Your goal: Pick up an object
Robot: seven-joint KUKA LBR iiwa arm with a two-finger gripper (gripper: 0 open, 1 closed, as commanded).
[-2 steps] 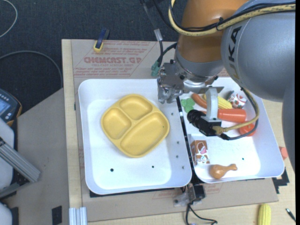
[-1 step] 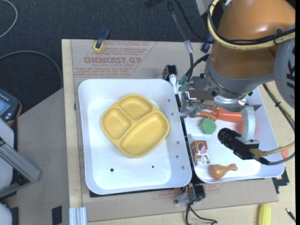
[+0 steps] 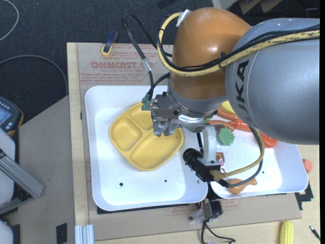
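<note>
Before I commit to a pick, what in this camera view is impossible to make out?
- End effector: seen from above over the yellow divided tray; its own body hides the fingertips, so any hold is unknown.
- Right bin: the arm covers most of it; the orange items and green item show only partly.
- Orange piece at the right edge: too small to identify.

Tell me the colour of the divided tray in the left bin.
Yellow: the divided tray is plain pale yellow, seen best in the camera view.
</note>
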